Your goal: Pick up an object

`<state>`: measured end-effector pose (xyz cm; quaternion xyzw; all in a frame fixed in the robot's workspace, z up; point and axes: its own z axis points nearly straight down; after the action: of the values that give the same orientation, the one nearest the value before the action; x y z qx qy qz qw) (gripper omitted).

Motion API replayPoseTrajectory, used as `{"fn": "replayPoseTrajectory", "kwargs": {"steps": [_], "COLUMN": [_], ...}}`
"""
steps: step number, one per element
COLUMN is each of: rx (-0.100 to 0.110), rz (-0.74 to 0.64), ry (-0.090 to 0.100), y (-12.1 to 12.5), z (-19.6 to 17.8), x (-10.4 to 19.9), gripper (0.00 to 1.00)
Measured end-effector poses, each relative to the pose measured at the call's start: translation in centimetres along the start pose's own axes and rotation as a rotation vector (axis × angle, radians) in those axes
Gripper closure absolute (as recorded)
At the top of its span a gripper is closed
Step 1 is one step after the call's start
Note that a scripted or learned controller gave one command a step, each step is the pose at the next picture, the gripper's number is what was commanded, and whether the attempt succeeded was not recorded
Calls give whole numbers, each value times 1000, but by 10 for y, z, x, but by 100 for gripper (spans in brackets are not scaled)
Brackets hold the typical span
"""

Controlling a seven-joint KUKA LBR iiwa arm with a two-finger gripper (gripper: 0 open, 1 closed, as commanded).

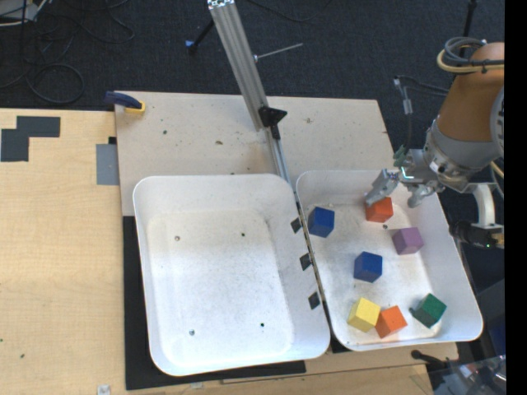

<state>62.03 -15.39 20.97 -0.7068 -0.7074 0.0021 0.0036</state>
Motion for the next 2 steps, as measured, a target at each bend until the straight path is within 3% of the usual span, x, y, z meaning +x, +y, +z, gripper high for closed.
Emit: {"fn": "replayPoseTrajectory", "kwargs": {"steps": [1, 2], "rx": [-5, 1], "rz": [-1, 2], "ry": [-1, -1], "y": [1, -2], "z": [-3, 51], "x": [0, -10], "gripper": [0, 0]}}
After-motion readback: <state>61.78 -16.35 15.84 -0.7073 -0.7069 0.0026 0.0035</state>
